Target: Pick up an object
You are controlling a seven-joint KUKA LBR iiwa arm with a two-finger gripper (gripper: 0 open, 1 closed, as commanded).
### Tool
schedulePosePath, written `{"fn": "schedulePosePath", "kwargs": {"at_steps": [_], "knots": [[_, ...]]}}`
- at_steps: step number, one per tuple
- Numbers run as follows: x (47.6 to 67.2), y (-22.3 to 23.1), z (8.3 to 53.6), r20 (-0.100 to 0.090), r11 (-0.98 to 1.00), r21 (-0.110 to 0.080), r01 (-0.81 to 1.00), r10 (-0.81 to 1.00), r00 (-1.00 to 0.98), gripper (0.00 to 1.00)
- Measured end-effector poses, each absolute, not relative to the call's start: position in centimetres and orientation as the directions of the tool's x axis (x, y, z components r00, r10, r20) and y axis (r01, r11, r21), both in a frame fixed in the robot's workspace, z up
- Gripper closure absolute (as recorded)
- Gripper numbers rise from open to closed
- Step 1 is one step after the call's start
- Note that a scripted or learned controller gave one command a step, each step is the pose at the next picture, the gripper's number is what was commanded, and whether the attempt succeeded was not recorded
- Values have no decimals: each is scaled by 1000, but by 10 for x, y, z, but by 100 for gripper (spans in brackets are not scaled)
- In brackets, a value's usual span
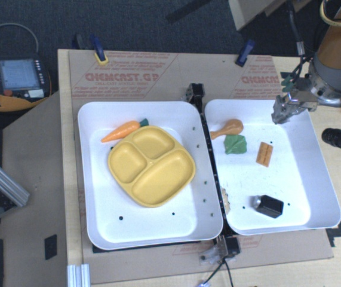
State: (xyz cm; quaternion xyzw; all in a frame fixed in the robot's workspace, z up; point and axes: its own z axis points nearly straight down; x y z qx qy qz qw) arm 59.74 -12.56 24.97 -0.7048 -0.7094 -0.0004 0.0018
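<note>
The right bin (313,166) holds a tan wooden spoon-like piece (229,128), a green leafy piece (236,144), a small orange-brown block (264,154) and a black box (270,206). My gripper (282,112) hangs over the bin's upper right part, above and to the right of the orange-brown block. Nothing shows between its fingers. In the left bin (92,160) lie a yellow divided plate (151,165) and a toy carrot (120,131) at the plate's upper left edge.
A black divider (209,160) runs between the two bins. Blue clamps (245,51) hold the cardboard sheet at the back. A handheld pendant (16,76) lies off the bench at the far left.
</note>
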Motion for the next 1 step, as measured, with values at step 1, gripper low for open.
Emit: {"fn": "schedulePosePath", "kwargs": {"at_steps": [1], "knots": [[586, -74, 255, 3, 6, -2, 1000, 1000, -6, 100]]}}
